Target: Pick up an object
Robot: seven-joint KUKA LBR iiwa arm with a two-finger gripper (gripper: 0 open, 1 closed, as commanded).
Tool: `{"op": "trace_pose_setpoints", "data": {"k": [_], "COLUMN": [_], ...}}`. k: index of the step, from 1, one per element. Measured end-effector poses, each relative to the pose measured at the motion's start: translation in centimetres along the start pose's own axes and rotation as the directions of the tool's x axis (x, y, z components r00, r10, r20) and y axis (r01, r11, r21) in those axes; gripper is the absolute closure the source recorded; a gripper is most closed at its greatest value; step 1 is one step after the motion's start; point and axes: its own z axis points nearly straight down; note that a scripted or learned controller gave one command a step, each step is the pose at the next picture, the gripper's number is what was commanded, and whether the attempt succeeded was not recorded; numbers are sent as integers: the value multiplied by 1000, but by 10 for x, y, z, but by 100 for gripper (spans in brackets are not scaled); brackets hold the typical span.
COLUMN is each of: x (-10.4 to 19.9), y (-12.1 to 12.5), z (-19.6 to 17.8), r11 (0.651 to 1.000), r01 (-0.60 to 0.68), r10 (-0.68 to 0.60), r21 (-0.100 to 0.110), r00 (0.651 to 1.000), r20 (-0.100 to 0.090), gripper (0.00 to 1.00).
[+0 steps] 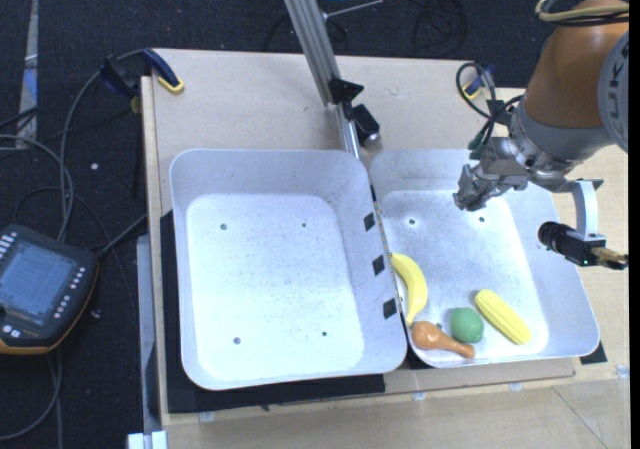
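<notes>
Objects: four small plastic play foods lie together in the near part of the right bin point(560, 282).
Yellow curved banana point(411, 283): against the right bin's left wall, long axis running near-to-far.
Orange-brown drumstick-shaped piece point(440, 337): at the near left corner, just below the banana's near end.
Green round ball-like piece point(465, 325): touching or just beside the drumstick piece, on its right.
Yellow corn cob point(502, 316): just right of the green piece, lying at a slant.
Hand point(472, 193): dark, over the far part of the right bin, well apart from the foods; nothing seen in it; cannot tell how far it is spread.
Arm point(575, 87): grey with orange band, coming in from the right edge.
Left bin point(200, 172): shallow white tray, edge to edge with the right bin.
Desk point(250, 97): pale wood, carrying both bins.
Off the desk, left: a grey handheld control pendant point(35, 287) with a screen, on dark floor.
</notes>
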Motion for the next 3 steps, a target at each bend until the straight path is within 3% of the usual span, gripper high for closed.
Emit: {"op": "trace_pose_setpoints", "data": {"k": [3], "x": [153], "y": [2], "z": [-1], "r11": [1000], "r01": [1], "r10": [-1], "r21": [0], "r00": [1000], "r20": [0], "gripper": [100]}}
